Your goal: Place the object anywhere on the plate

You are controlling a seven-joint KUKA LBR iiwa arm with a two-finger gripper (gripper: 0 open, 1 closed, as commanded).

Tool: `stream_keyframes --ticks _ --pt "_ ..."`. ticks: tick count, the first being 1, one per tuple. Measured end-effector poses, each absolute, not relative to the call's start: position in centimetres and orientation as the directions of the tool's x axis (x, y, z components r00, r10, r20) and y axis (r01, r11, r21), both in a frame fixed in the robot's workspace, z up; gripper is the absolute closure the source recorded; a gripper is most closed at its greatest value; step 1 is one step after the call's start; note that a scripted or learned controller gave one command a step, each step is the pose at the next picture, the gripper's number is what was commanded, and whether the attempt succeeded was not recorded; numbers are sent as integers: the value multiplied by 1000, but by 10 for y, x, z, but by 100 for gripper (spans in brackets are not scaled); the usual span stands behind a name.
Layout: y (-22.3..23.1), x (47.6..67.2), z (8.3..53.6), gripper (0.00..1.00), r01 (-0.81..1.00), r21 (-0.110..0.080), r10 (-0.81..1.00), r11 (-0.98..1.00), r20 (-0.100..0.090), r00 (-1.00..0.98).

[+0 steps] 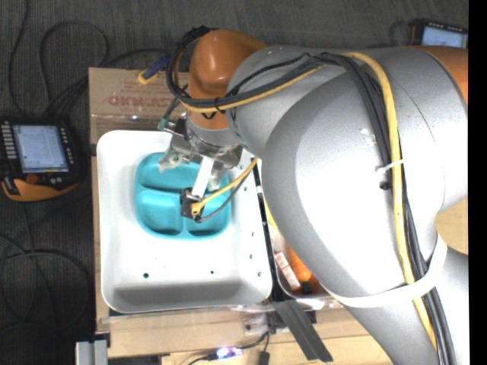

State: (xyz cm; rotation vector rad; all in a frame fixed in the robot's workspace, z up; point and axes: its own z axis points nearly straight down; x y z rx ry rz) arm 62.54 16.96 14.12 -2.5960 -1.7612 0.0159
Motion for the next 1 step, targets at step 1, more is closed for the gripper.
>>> stream_keyframes --ticks 1 --pt "168 667 210 0 982 -1 982 -191 -5 191"
